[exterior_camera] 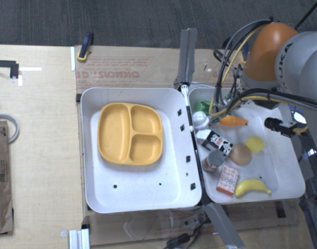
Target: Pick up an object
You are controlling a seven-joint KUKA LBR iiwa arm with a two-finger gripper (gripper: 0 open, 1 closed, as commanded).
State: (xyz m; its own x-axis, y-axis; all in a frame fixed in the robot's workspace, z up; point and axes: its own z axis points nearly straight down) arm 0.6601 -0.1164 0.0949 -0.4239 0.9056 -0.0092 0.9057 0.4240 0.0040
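Observation:
The right bin (283, 191) holds several small objects. A yellow banana (251, 187) lies near the front, with a red box (228, 180) to its left. A brown round fruit (241, 154) and a yellow lemon (255, 143) sit mid-bin. A black-and-white carton (218, 142) and a small can (214, 160) lie by the left wall. At the back are an orange carrot (232, 121), a white bulb-shaped object (200, 120) and a green item (202, 107). My gripper (224, 112) hangs low over the bin's back left, just above the carrot, behind cables.
The left bin (96, 191) bears a yellow divided plate (130, 134). The grey arm with its orange band (270, 51) and looping cables covers the right bin's back right. A brown paper bag (0, 175) lies at the bench's far left.

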